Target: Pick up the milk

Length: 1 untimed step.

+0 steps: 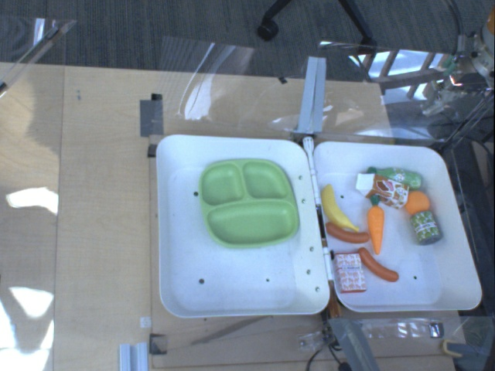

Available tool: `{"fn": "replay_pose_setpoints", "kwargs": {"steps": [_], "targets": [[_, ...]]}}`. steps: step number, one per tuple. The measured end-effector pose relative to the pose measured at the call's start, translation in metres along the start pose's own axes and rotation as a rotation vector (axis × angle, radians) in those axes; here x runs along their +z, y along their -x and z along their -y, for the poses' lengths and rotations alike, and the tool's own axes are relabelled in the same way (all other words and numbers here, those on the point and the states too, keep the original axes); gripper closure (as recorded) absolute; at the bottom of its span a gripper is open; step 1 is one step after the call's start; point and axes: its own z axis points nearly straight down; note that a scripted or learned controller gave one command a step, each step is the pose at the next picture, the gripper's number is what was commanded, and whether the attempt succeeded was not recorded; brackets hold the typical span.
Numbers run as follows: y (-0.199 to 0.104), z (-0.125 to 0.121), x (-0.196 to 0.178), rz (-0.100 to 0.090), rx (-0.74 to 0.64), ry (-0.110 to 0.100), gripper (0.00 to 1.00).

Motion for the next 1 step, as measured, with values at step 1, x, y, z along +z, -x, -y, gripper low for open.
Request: {"fn": "replay_pose_setpoints", "kwargs": {"steps": [1], "targets": [[-0.0009, -0.003, -0.0133, 0.006, -0.008, 0.011, 1.0]]}}
